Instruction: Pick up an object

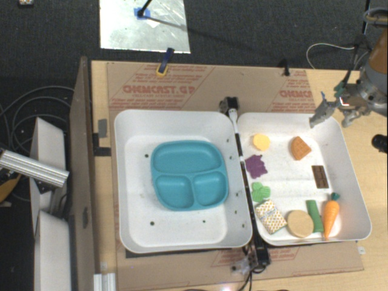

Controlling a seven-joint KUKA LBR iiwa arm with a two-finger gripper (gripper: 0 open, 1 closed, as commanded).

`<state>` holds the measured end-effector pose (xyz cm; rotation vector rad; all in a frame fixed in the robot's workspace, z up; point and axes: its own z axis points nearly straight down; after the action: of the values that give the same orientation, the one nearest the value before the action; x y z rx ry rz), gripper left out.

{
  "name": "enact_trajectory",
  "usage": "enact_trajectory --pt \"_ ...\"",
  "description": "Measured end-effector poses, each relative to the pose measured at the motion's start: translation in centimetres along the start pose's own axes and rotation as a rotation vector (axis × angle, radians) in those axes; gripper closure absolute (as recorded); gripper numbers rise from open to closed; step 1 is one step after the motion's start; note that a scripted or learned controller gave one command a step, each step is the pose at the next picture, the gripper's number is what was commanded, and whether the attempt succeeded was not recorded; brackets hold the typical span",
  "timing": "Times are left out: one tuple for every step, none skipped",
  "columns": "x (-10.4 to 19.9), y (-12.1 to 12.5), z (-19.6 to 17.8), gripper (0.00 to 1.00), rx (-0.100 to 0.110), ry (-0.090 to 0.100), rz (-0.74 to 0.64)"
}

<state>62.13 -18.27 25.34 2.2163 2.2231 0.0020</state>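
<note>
Above the right bin's [348, 162] far corner, tool [335, 115] open, nothing between its fingers.

2 white bins: left bin [130, 180] w/ 1 teal tray [188, 174]; right bin [348, 180] w/ 9 small food items, incl. 1 carrot [330, 216].

A robotics lab: left of the gripper [336, 111], two white bins [182, 123] sit on a cardboard-covered bench [182, 83], cables [36, 108] looping on dark carpet beyond.
</note>
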Motion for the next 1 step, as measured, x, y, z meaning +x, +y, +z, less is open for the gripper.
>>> enact_trajectory --pt "-1.29 1.87 16.48 0.0 0.008 0.002 -0.001"
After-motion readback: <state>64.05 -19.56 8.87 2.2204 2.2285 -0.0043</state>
